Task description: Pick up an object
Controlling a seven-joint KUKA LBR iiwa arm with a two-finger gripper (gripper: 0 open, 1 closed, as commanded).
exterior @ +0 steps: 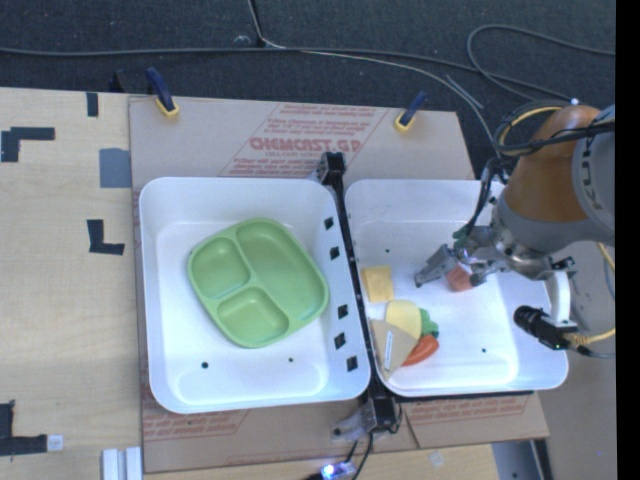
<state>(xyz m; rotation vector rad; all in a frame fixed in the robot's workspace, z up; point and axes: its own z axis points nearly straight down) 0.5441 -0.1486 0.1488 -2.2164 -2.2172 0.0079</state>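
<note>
My gripper hangs low over the middle of the right bin, under the grey and orange wrist. Its two grey fingers stand spread apart, open. A small red object lies on the bin floor between them; I cannot tell whether either finger touches it. Left of the gripper a yellow square piece lies by the divider. Below that sit a yellow wedge, a green piece, an orange carrot and a pale cheese slice, bunched together.
The left bin holds a green divided plate. A black divider separates the bins. Both rest on cardboard clamped at the back. Cables run behind the right bin, and a black connector hangs off the wrist.
</note>
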